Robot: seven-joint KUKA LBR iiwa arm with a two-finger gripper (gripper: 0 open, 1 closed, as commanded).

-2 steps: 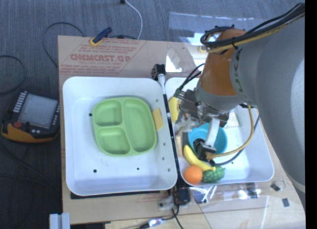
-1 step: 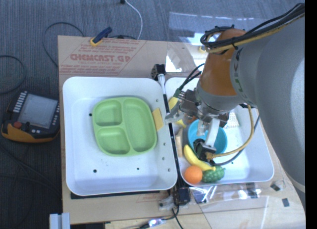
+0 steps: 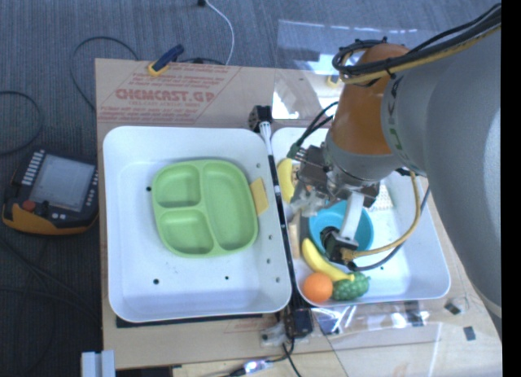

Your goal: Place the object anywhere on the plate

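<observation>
The brown board (image 3: pixel 175 94) under the bins has red letters that say "CHEMCAST GP". The green plate (image 3: pixel 202 208) with three parts sits in the left bin (image 3: pixel 130 286). The gripper (image 3: pixel 330 216) hangs low in the right bin (image 3: pixel 423 273), over a blue bowl (image 3: pixel 335 225). A yellow banana (image 3: pixel 320 260), an orange ball (image 3: pixel 317 287) and a green bumpy toy (image 3: pixel 352 287) lie close together near the front wall.

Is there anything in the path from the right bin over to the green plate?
Only the bins' adjoining walls lie between them, so a lifted carry should pass. The green plate sits in the left bin, compartments bare. The gripper hangs in the right bin above the blue bowl, near the banana and orange.
</observation>
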